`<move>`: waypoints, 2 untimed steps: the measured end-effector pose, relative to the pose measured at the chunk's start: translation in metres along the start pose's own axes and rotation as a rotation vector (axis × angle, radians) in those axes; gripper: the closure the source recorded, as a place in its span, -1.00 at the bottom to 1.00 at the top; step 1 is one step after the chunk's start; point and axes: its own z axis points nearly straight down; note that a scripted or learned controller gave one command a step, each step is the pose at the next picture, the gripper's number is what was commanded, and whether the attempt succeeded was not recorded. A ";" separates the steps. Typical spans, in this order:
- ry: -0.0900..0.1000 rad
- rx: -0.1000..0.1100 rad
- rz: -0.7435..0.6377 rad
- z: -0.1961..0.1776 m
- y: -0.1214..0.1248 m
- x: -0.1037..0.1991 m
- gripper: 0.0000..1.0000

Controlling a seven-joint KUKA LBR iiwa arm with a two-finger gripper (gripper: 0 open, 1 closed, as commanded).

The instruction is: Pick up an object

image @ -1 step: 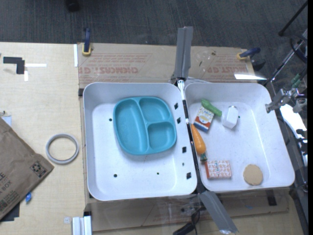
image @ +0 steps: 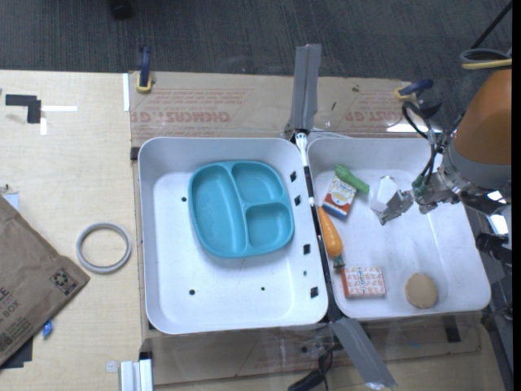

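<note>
Hovering low in right bin (image: 456, 259), end effector (image: 396, 206) grips nothing visible; open or closed, cannot tell. Carrot (image: 330, 234), boxes, round bun (image: 422, 290) all lying unlifted. Pick not done.

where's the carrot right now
The carrot lies in the right bin, tight against its left wall, just below the small orange-and-white carton and above the patterned box.

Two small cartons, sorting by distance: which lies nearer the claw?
The white-and-orange carton beside the green item, near the claw; the red patterned carton lies lower.
</note>
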 end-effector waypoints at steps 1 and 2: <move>-0.002 -0.004 0.074 0.084 0.059 -0.031 -1.00; -0.001 -0.002 0.057 0.084 0.039 -0.018 -1.00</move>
